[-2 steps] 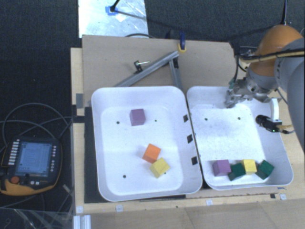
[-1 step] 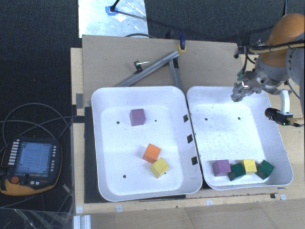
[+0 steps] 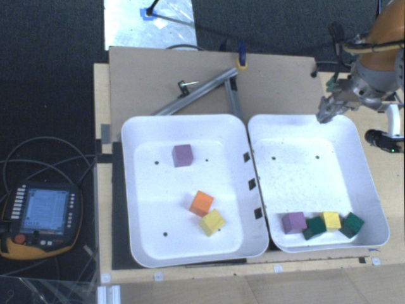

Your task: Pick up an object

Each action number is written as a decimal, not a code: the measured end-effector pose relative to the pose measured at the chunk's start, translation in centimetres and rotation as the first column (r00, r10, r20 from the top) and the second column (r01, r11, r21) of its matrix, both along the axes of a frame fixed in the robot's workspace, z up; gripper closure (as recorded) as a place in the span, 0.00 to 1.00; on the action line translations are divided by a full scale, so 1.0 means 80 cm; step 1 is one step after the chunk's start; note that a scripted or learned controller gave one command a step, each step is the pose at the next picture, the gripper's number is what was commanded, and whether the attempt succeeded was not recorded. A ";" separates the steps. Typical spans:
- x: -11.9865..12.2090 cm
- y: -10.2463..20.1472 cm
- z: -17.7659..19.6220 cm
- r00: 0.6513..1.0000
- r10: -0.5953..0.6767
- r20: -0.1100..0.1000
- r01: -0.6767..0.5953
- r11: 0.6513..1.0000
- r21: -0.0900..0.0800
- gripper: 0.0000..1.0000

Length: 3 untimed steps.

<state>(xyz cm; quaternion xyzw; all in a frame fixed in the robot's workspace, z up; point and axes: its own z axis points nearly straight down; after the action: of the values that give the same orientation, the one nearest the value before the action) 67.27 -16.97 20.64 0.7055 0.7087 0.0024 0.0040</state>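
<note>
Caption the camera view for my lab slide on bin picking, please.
End effector over the right white bin's far corner; small coloured cubes in both bins, three in the left white bin.

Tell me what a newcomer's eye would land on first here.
The coloured blocks in the two white bins: in the left bin, a purple block alone, an orange and a yellow together. Four more line the right bin's near wall. The gripper hangs over that bin's far right corner, away from them.

Smooth glossy white plastic bins (image 3: 190, 249), matt brown board (image 3: 278, 81), metal bars (image 3: 196, 92)
</note>
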 end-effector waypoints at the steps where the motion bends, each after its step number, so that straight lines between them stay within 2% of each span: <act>1: -0.038 0.066 0.003 1.000 0.005 -0.010 -0.005 1.000 0.004 1.00; 2: -0.069 0.116 0.014 1.000 0.005 -0.010 -0.005 1.000 0.004 1.00; 3: -0.086 0.174 0.009 1.000 0.005 -0.010 -0.005 1.000 0.004 1.00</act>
<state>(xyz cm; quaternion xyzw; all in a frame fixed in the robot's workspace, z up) 60.35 -3.08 21.32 0.7037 0.7105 0.0002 -0.0012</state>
